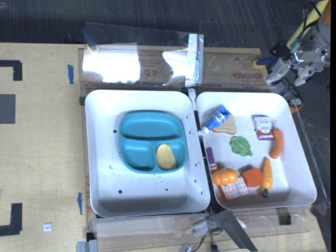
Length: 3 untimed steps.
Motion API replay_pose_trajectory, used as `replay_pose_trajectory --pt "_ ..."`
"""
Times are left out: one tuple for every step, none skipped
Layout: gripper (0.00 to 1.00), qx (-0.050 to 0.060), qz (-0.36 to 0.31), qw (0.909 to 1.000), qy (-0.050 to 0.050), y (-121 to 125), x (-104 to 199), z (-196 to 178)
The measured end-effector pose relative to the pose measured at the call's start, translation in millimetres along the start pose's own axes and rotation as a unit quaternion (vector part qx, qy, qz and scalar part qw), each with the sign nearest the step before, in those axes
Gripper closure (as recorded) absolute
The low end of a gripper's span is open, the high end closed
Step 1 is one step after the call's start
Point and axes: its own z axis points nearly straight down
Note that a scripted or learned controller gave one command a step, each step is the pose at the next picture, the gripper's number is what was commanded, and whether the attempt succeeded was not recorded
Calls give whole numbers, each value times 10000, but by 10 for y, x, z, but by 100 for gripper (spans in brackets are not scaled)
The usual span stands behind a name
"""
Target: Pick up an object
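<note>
I see the gripper (pixel 294 67) parked beyond the right bin's (pixel 302 190) far right corner, above the bench; whether it is open, I cannot tell. Down-left of it lie a hot dog (pixel 276 143), carrot (pixel 266 175) and green leaf (pixel 241 145). Further left, a yellow lemon (pixel 166 156) sits in the blue tray (pixel 142 135).

Two bins sit side by side on the worktop (pixel 42 140). In the left bin (pixel 100 188) lies a divided tray (pixel 137 135), with a potato (pixel 166 156) in its near right compartment. The right bin (pixel 302 185) holds a bread slice (pixel 227 125) at the far left, a leaf (pixel 241 145) in the middle, a small carton (pixel 262 126) and a sausage (pixel 276 143) to the right, and a pumpkin (pixel 226 177) and a carrot (pixel 267 175) along the near side. The hand (pixel 294 70) hangs beyond the right bin's far right corner.
</note>
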Motion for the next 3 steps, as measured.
replay_pose_trajectory --pt "0 59 499 9987 12 -509 276 1337" --pt "0 -56 -149 9999 -3 -172 -114 1918" --pt "0 -10 -1022 9948 37 -821 -176 1973"
